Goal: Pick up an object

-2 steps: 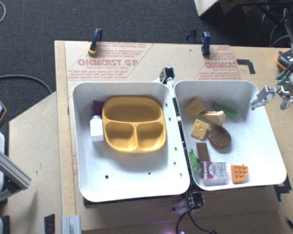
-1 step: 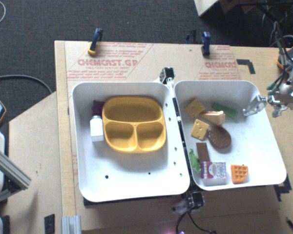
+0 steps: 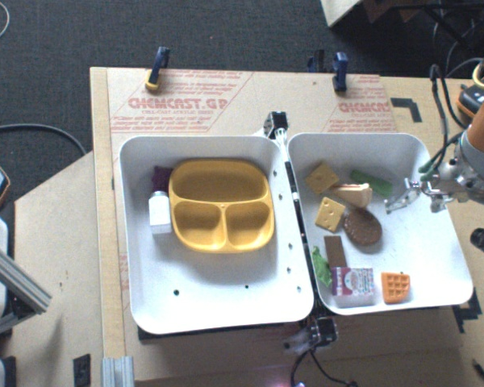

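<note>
White bins sit side by side on the bench (image 3: 226,95), which is a tan board with red print and clamps at its far edge. Camera view: left bin (image 3: 137,240) holds a yellow divided tray (image 3: 222,204) taking up most of its middle; a small white bottle (image 3: 160,212) lies touching the tray's left edge, and a dark purple item (image 3: 161,174) peeks out just behind the bottle, partly hidden by the tray. Right bin (image 3: 436,256) holds the clutter. Taking the brown round cookie (image 3: 362,227) as landmark: a holed cheese slice (image 3: 331,214) is just left of it, a pale wedge (image 3: 352,193) is just behind it, a tan cracker square (image 3: 323,178) is behind and left, a green piece (image 3: 373,184) is behind and slightly right. A brown bar (image 3: 334,251) is in front-left of the cookie, green leafy item (image 3: 320,268) beside that bar against the bin wall, a red-and-white packet (image 3: 353,286) in front of the cookie, orange waffle (image 3: 395,287) in front-right, near the packet. Hand (image 3: 397,201) reaches in from the right, low over the bin, just right of the cookie and near the green piece; its metal fingers (image 3: 394,205) are slightly parted with nothing between them, no item touching.
</note>
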`<action>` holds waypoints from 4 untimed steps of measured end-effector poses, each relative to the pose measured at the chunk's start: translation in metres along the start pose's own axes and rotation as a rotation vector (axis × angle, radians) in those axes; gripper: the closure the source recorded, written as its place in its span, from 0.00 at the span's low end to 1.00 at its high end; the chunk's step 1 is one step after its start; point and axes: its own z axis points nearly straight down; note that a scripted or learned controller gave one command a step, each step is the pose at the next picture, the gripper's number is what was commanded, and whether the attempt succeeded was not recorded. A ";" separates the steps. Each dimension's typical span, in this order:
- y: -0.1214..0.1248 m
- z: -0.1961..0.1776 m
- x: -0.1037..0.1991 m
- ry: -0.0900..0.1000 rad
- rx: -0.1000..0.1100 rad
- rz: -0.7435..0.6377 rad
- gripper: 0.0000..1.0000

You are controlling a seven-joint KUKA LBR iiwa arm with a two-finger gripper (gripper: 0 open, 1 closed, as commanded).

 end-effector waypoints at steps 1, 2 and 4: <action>-0.007 0.045 -0.001 0.000 0.000 0.001 0.00; -0.005 0.095 -0.001 -0.001 -0.007 0.002 0.00; -0.005 0.017 -0.005 -0.007 -0.015 0.000 1.00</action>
